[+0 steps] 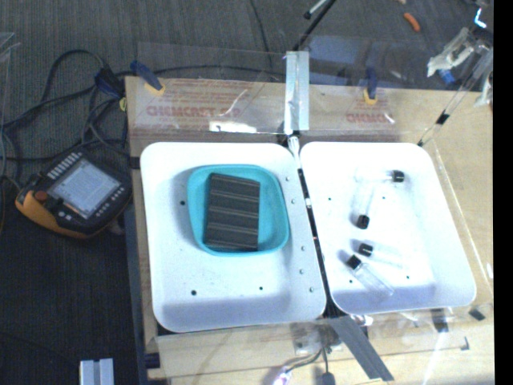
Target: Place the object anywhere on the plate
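on the counter sit two white bins side by side. at the near end of the right bin lie a few little clear tubes with black caps. more of them lie toward its far edge. they are apart from each other.

in the left bin, about in the middle, sits a blue plate. a dark block with ridges lies flat on the plate, all inside its rim. its long side runs from near to far, tipped just a bit.

i think the block is the thing for the task, and if so it is on the plate already.

past the far right corner of the counter is a pale, blurry part that i take to be the claw. the block lies nearer and to the left of it, well apart, with the right bin in between. i cannot tell if the claw is spread or pressed together. nothing shows in it.
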